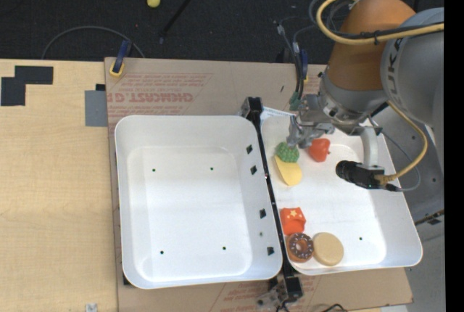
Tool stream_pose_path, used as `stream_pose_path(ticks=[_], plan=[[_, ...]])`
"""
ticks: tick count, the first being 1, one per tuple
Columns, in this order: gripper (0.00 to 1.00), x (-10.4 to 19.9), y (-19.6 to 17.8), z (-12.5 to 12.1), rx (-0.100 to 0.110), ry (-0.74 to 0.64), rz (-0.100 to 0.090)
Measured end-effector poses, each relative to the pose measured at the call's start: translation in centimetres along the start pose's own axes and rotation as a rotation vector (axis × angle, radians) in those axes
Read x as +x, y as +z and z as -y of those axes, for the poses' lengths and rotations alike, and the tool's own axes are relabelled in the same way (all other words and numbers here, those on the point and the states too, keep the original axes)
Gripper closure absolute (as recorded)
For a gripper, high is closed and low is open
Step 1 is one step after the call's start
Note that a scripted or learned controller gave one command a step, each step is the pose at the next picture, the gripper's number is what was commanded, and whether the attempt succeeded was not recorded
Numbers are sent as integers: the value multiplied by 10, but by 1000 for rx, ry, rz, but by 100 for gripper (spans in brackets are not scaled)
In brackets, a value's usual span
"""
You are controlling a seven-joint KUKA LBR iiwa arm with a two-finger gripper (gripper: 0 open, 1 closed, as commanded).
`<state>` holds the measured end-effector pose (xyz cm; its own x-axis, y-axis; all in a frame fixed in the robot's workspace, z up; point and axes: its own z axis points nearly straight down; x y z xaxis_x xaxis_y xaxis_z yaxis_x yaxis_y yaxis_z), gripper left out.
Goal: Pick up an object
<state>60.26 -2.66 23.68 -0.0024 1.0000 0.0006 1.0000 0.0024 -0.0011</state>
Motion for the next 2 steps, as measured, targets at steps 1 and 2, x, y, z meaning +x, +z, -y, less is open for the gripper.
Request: stream_pose_path(ticks=[1, 2], plan=[[100, 49, 13, -2, 0, -1, 0], [100, 106, 18, -12, 0, -1, 1]])
